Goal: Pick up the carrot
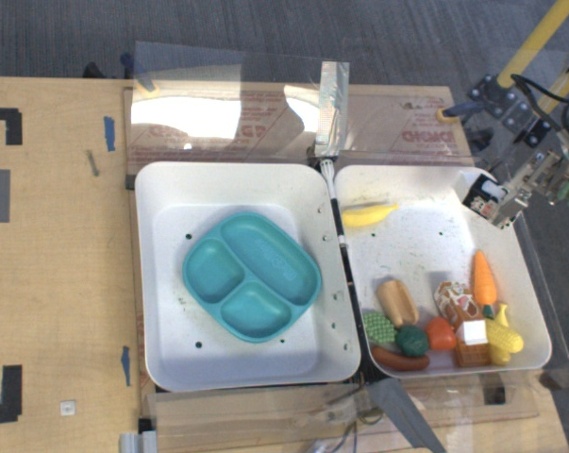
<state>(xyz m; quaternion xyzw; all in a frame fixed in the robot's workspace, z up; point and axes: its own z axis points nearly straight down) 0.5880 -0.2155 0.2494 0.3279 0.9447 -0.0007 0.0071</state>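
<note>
Beside lumpy yellow corn [504, 335] lies the tapered, smooth carrot [484, 278].

Two white bins [161, 281] side by side, one teal plate [251, 276], one banana [367, 216] at twelve o'clock, one carrot [484, 277], roughly eight other toy foods [397, 302] clustered toward five o'clock.

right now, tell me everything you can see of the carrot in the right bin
The small orange toy carrot with a green top looks like smooth plastic: a tapered orange body, pointed tip toward the far side, and a short green stub at its near end. It lies flat near the right wall of the right shallow white bin, lengthwise front to back. Its green end meets the yellow toy corn cob. The pale round patterned toy sits just to its left; contact is unclear.
</note>
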